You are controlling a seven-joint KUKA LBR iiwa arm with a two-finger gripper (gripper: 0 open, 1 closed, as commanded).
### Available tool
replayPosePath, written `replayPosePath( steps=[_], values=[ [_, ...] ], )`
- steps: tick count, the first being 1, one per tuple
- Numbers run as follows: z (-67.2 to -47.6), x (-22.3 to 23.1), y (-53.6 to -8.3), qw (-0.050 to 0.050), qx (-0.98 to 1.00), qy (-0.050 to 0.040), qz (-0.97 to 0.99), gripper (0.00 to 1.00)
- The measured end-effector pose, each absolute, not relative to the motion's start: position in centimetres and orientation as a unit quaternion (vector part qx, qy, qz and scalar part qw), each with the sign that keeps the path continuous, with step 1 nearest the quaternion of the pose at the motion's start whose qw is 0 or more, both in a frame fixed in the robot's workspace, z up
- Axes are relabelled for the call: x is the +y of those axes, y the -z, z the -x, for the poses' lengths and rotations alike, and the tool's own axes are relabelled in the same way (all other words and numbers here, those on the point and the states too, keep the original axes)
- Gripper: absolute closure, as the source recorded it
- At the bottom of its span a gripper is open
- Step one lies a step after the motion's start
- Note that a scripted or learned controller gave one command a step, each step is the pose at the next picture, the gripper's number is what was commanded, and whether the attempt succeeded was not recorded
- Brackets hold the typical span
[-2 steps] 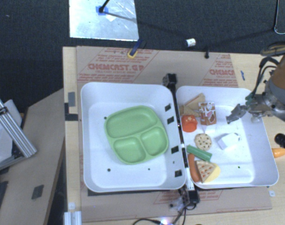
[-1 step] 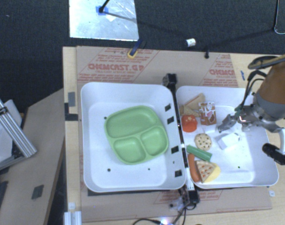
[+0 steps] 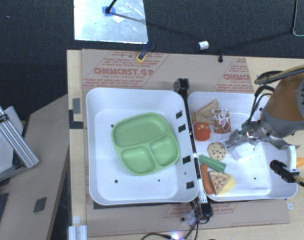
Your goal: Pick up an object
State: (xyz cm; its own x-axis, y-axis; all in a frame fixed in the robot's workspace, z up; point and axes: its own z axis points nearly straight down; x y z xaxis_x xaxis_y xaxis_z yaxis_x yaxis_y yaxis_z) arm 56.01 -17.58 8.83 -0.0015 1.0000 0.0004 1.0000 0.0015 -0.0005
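Claw [image 3: 240,140] low in right bin [image 3: 262,184], over a white block [image 3: 243,149] near the cookie [image 3: 217,151]; opening can't be told, grip on anything unclear. Tomato [image 3: 202,130], sandwich [image 3: 208,108], brown carton [image 3: 221,121], green stick [image 3: 212,162], pizza slice [image 3: 223,182] lie left of it. Green tray [image 3: 144,143] in left bin [image 3: 101,134].

Bench [image 3: 116,64] viewed from above, at slant; both bins [image 3: 96,134] framed; arm [image 3: 292,104] entering from 3 o'clock.
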Motion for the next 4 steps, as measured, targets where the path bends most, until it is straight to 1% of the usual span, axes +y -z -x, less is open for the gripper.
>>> replayPosePath(
  steps=[1, 3, 4],
  values=[
    [-56.1, -17.7, -10.1, -0.002, -0.708, 0.0009, 0.707, 1.00],
    [-55.1, -17.9, -19.3, -0.003, -0.708, 0.0014, 0.707, 1.00],
    [-55.3, -17.9, -22.7, -0.002, -0.709, 0.0013, 0.706, 1.00]
  ],
)
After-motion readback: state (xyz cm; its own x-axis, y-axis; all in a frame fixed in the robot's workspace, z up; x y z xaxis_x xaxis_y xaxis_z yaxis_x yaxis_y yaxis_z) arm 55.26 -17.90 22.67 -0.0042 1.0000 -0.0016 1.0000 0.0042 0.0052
